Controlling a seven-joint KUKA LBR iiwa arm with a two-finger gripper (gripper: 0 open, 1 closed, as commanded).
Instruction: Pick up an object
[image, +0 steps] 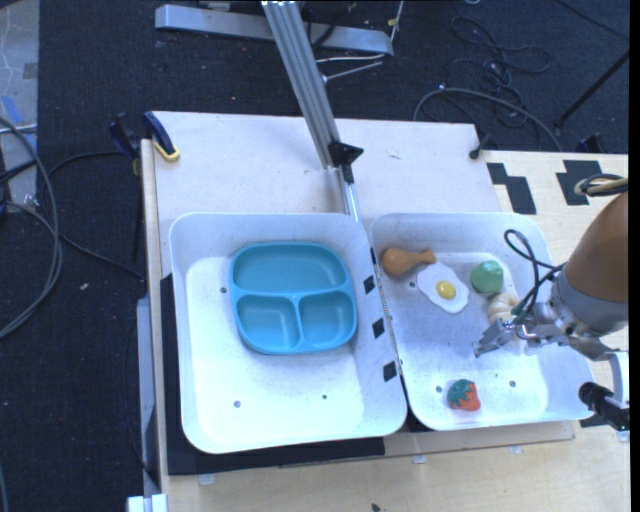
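- Left bin (200, 400) holds your blue divided tray (295, 297).
- Right bin (420, 385): drumstick (405, 261), fried egg (443, 290), green ball (487, 276), strawberry (463, 395).
- Gripper (497, 338) hovers there; I cannot tell its grip.

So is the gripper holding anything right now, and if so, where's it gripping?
Nothing shows between the fingers of the gripper; it hangs over bare floor of the right bin.

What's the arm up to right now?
Pincer low in right bin, nothing seen in it. Fried egg, green ball, drumstick, strawberry loose. Path clear.

no legible txt, labels, nos. anywhere
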